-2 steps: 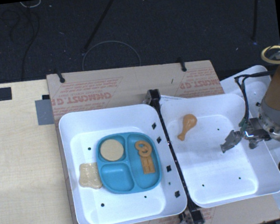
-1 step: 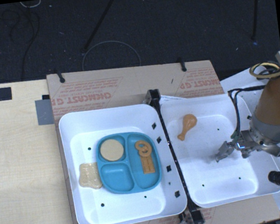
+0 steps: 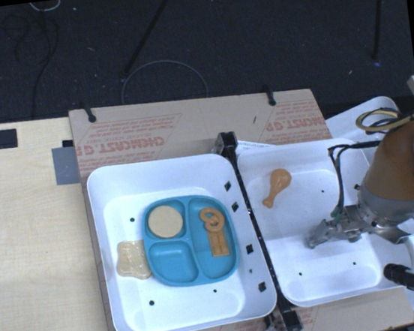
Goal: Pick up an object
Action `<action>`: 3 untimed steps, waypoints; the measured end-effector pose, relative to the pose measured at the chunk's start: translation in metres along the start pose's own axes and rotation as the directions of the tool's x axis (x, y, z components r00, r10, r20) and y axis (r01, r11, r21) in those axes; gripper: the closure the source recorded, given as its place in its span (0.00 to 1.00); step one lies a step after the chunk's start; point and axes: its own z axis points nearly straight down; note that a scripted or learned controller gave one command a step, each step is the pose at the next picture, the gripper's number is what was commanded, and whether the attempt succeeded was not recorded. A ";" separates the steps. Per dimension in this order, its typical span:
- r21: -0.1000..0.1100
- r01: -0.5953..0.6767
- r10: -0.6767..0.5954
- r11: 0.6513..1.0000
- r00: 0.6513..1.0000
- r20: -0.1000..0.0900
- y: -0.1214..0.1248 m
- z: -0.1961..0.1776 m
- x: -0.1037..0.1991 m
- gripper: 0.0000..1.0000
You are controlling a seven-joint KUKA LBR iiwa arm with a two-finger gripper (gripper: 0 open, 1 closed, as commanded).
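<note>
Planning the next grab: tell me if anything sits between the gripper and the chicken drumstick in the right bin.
Nothing visible does. The gripper is low in the right bin, and the drumstick lies up and to its left in the same bin, with bare white floor between them. The blue tray sits in the left bin.

Both white bins, left [image 3: 128, 315] and right [image 3: 336, 288], appear to be smooth moulded plastic with a soft sheen. The blue compartment tray [image 3: 176, 267] in the left bin is plastic, smooth and faintly glossy. In its 11 o'clock compartment lies a tan round disc [image 3: 164, 221], matt in finish; at 2 o'clock lies a brown toy key [image 3: 215, 232], dull and wood-like, material uncertain. The pale waffle-like piece [image 3: 132, 259] at the tray's 9 o'clock looks rough and textured. The toy drumstick [image 3: 276, 186] in the right bin is smooth, matt orange-brown plastic. The cardboard sheet [image 3: 187, 126] under the bins is matt, printed. The gripper [image 3: 323, 235] appears dull grey metal.
</note>
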 end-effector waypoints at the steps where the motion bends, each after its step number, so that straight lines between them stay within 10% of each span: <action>1: -0.002 -0.004 0.004 1.000 1.000 0.000 0.000 -0.012 -0.001 1.00; 3: -0.003 -0.004 0.004 1.000 1.000 0.001 -0.011 -0.111 -0.013 1.00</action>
